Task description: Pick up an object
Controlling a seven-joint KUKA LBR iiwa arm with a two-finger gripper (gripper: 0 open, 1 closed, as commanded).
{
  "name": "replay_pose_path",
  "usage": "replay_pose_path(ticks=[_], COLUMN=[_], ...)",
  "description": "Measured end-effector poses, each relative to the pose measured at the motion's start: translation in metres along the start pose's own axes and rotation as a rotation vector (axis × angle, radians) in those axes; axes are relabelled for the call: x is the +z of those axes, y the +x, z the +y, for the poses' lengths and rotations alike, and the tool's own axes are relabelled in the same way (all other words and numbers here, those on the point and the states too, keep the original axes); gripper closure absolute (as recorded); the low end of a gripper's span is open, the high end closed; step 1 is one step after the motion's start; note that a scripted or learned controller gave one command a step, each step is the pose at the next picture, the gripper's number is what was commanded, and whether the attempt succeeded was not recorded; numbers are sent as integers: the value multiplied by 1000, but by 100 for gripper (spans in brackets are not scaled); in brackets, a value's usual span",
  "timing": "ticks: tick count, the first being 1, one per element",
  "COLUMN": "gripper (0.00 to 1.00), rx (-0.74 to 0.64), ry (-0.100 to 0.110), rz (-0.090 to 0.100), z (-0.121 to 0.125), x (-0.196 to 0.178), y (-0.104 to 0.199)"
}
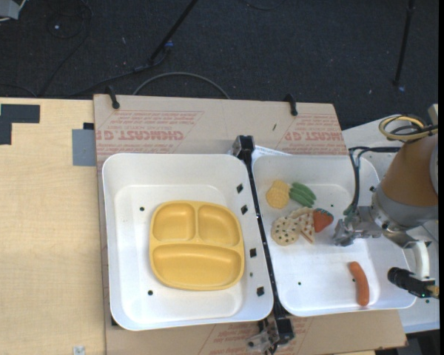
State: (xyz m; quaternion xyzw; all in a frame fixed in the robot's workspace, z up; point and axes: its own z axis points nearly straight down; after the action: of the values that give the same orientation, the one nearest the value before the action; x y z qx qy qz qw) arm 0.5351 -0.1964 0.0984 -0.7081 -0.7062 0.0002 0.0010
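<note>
The right bin (318, 294) holds several toy foods. A yellow piece (278, 194) and a green piece (303, 193) lie near its far side. Below them sit a round brown cookie (284, 231), a tan wedge (304, 224) and a red piece (323, 220). An orange sausage (359, 282) lies near the front right. My gripper (345, 233) hangs low over the right bin, just right of the red piece and above the sausage. Nothing shows in its grasp.
The left bin (126, 198) holds a yellow divided plate (196, 243). A black divider (253, 228) runs between the bins. The arm's orange band (413, 172) stands over the right bin's right edge. A wooden bench surface (37, 235) lies to the left.
</note>
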Motion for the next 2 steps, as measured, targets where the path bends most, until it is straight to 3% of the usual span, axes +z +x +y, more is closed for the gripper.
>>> replay_pose_path(ticks=[2], gripper=[100], rx=[-5], ry=[-4], rz=[-2], z=[2], x=[-106], y=[-1])
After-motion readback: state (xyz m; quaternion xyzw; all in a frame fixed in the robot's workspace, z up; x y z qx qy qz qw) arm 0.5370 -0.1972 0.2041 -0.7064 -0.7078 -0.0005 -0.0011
